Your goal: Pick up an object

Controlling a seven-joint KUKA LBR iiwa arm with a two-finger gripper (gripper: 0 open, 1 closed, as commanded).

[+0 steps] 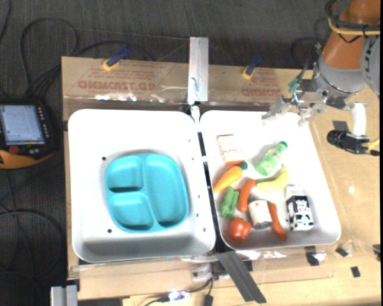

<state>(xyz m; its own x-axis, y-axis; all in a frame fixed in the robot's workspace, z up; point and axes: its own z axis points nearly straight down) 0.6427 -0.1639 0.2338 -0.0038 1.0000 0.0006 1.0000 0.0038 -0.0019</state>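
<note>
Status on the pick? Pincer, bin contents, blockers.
Pincer above the right bin's back right corner, nothing between its fingers. Toy food piled in that bin, untouched: green bottle, tomato, cow-print carton. Nothing blocking the descent.

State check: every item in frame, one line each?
End effector: above the right bin's far rim, holding nothing visible.
Blue tray: flat in left bin, compartments bare.
Green bottle: lying on its side in right bin.
Milk carton: lying down, near corner.
Tomato: resting against near wall.
Carrot: lying, leaning on pile.
Tablet: screen lit, off the bench.
</note>
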